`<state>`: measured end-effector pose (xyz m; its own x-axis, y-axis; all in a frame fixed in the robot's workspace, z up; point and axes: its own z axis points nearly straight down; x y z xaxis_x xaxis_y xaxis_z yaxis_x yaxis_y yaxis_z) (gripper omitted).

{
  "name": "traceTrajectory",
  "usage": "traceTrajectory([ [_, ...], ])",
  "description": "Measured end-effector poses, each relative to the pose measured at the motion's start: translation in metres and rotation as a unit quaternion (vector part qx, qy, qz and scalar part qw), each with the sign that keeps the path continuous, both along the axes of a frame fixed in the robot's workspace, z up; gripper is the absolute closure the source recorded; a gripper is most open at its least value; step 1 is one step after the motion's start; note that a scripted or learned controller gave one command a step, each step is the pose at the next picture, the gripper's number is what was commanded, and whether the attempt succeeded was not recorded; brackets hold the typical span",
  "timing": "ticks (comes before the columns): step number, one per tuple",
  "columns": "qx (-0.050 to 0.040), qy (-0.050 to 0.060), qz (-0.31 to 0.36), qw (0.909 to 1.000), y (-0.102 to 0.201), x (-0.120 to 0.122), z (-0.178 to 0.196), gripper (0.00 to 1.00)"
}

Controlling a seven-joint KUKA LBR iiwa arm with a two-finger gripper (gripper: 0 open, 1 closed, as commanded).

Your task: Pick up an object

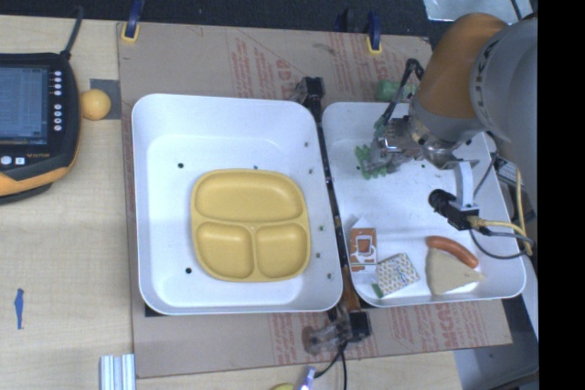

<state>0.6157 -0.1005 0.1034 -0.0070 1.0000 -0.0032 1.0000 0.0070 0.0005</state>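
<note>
**Green item under the hand, right bin — grasp not confirmed**

Green, small and irregular, the object [373, 162] lies on the floor of the right bin [512, 288], near its far left corner. The hand [395, 146] sits just beside it, low over the bin, with the arm's orange band [457, 59] above. Cannot tell whether the hand is spread or closed; the wrist hides it.

Other candidates in the same bin, near edge: red sausage-like piece [452, 249], pale wedge [452, 274], patterned packet [397, 272], small orange-and-white carton [363, 247]. Left bin [146, 196] holds a yellow divided tray [249, 224].

Step, as judged: approach or grasp attempt on the green item, lift not yet made. Next move calls for a firm close centred on the item, then a straight rise clear of the bin wall.
</note>
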Motion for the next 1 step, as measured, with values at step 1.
traceTrajectory([
  [1, 0.002, 0.001, -0.001, 1.0, 0.0723, -0.0044, 0.0891, 1.0],
])
